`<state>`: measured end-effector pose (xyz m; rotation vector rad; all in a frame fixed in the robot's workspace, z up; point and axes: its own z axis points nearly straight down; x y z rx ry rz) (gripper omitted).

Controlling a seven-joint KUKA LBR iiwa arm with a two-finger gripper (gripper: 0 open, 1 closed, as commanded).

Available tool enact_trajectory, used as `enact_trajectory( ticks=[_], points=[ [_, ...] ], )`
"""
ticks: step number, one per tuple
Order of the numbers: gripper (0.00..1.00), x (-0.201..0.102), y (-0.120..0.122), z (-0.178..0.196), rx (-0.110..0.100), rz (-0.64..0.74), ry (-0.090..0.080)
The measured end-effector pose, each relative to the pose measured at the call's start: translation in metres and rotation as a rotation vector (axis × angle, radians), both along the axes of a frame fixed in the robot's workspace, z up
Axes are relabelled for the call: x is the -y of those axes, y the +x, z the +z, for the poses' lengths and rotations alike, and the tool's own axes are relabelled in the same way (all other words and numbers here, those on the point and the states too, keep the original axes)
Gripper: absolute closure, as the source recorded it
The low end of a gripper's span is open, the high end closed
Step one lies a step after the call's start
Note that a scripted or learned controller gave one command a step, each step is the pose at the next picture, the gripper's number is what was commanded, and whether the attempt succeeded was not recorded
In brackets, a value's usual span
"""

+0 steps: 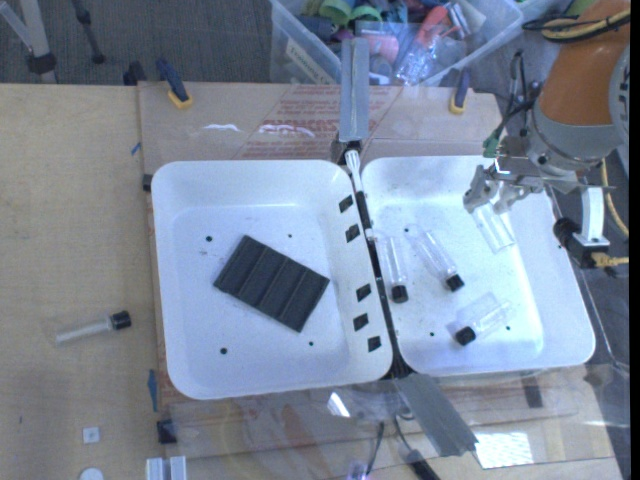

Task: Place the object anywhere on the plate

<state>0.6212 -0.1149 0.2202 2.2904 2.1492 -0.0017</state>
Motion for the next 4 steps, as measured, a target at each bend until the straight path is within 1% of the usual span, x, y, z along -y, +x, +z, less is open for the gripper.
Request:
enact_trajectory(
  ticks=[1,2,3,4],
  points=[
    [1.00,-0.074,0.021,-0.036,-0.002,-0.329,0.001],
    [1.00,-0.160,0.046,-0.005,0.003,0.020,0.001],
    [1.00,-0.227,0.045,0.021,0.002,-0.385,0.001],
    [1.00,-0.323,0.044,0.014,0.001,-0.598,0.001]
  ],
)
